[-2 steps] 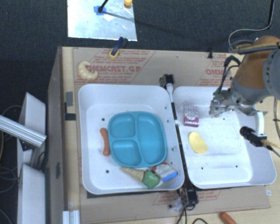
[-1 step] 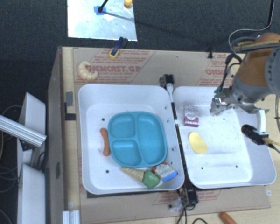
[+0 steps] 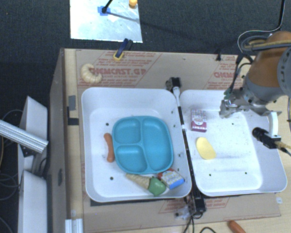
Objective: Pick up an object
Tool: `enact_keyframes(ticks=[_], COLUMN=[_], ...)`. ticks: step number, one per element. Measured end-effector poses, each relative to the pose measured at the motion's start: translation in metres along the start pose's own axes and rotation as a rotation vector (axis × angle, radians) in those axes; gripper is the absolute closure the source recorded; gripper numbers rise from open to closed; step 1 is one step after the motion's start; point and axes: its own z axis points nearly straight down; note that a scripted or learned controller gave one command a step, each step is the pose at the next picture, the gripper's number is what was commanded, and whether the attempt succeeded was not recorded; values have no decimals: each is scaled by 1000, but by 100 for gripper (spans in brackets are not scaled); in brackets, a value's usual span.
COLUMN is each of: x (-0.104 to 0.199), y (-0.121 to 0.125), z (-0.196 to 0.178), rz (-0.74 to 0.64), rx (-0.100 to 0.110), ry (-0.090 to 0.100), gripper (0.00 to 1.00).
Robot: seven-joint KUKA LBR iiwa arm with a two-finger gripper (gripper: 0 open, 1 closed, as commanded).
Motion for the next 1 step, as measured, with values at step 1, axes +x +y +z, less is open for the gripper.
enact_keyframes(ticks=[1], x=[1], y=[1], z=[-11], rz=[-2], rx=[-4], ry=[1], gripper=[100])
